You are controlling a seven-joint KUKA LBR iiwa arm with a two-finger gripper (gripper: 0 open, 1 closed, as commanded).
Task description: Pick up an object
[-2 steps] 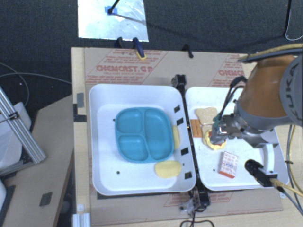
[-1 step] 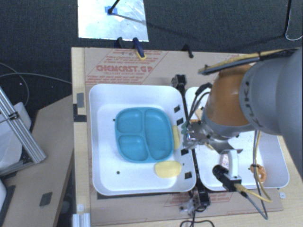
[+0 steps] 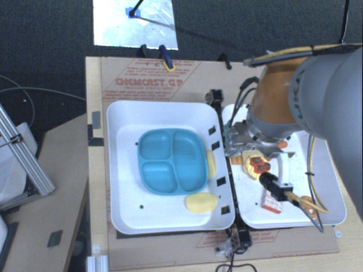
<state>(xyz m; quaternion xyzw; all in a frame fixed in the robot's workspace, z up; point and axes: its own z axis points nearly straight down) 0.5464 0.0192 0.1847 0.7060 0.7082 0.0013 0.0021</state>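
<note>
Two shallow white bins, side by side on a printed brown cardboard sheet (image 3: 153, 78), inner walls touching: left bin (image 3: 122, 152) and right bin (image 3: 334, 197). Over the right bin, a grey arm (image 3: 323, 95) with an orange band, reaching in from the right and covering much of that bin's far half. In the left bin, near its middle, a blue divided tray (image 3: 170, 160), lying flat with its three compartments facing up. Low over the right bin's left wall, tucked beneath the wrist, the gripper (image 3: 235, 143); spread or pressed together, impossible to tell from this angle. Just off the tray's near right corner, close to the left bin's front wall, a pale yellow oval piece (image 3: 201, 203). Toward the right bin's left side, just beside the gripper, an orange-and-yellow item (image 3: 256, 164) with red marks. Against the tray's right edge, a thinner yellow piece (image 3: 211, 163), touching or slightly under it, hard to say which. Near the right bin's front wall, apart from the orange-and-yellow item, a small red-and-white box (image 3: 272, 203).
</note>
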